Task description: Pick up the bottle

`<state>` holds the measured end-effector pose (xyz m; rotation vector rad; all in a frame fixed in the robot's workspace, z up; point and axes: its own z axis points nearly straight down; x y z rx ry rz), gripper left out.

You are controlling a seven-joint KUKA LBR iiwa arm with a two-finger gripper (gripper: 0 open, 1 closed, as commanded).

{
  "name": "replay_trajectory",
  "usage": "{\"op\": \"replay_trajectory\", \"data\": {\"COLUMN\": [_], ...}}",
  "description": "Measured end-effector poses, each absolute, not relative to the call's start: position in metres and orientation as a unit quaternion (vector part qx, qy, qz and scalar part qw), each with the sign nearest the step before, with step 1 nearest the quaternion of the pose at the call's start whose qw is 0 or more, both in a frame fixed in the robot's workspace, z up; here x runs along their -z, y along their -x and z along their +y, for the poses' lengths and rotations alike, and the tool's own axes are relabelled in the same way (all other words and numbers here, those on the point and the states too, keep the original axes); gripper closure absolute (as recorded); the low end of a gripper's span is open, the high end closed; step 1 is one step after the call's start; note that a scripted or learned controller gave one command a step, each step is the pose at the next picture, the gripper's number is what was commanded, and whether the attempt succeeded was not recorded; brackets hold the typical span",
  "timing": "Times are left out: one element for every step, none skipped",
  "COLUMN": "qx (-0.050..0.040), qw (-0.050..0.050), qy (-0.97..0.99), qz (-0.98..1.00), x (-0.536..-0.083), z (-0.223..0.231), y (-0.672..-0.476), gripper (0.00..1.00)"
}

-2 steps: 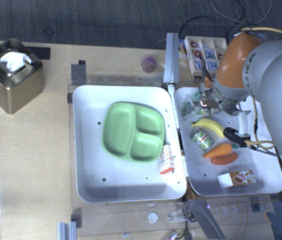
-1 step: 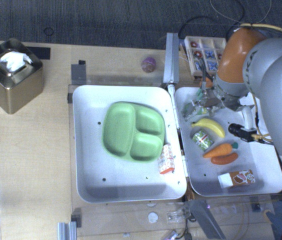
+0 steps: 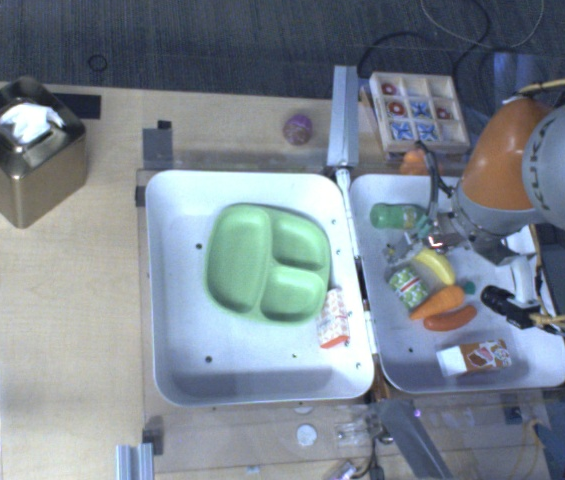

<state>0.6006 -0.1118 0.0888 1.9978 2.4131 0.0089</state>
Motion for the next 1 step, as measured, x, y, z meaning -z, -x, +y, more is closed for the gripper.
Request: {"op": "replay_trajectory", "data": {"qx": [-0.0058], "qw": [0.009], "qy": [-0.637], "qz": [0.771], "x": [-0.1028], "z": [-0.1110], "y": [-0.6043], "gripper": [1.00]}}
